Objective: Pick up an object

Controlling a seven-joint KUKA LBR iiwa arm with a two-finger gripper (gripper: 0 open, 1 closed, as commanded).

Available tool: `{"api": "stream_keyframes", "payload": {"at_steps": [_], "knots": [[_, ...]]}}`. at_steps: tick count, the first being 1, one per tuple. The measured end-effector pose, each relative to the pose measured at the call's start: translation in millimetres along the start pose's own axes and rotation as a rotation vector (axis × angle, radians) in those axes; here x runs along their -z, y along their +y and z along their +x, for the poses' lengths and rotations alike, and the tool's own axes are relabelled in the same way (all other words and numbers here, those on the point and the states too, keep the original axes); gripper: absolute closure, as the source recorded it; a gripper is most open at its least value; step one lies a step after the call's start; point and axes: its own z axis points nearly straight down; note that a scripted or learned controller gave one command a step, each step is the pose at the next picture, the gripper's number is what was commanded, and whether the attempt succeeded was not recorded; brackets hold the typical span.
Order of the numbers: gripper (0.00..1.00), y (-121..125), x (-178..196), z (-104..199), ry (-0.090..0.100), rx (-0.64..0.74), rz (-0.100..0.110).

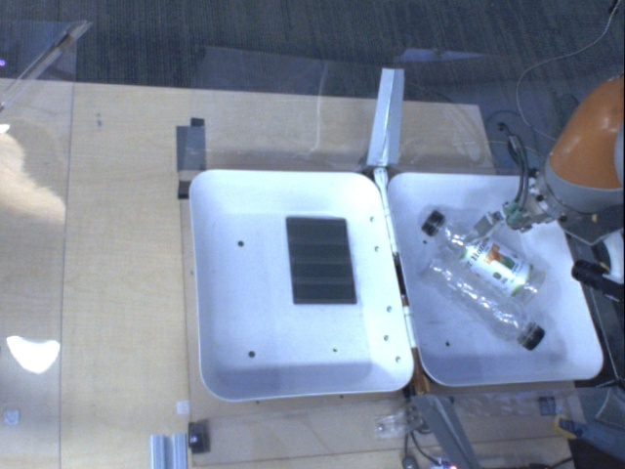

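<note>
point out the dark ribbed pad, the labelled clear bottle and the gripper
dark ribbed pad (pixel 321 260): camera view, centre of its ribbed top.
labelled clear bottle (pixel 495 267): camera view, on its green and white label.
gripper (pixel 515 212): camera view, at its tip above the bottle.

Even overhead light, bright glare patches on bench (pixel 39 350) at left, white bins (pixel 283 379) slightly washed, mild softness

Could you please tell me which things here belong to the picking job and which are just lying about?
Job:
- bottles in the right bin
- end effector, over that bin's far side
- dark pad in the left bin

Lying about:
- upright divider
- bench
</note>
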Motion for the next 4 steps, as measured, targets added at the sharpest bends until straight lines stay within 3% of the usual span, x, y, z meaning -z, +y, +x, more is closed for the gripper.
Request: {"api": "stream_keyframes", "payload": {"at_steps": [4], "knots": [[0.00,1.7,-0.2,1.8,0.002,0.124,0.000]]}}
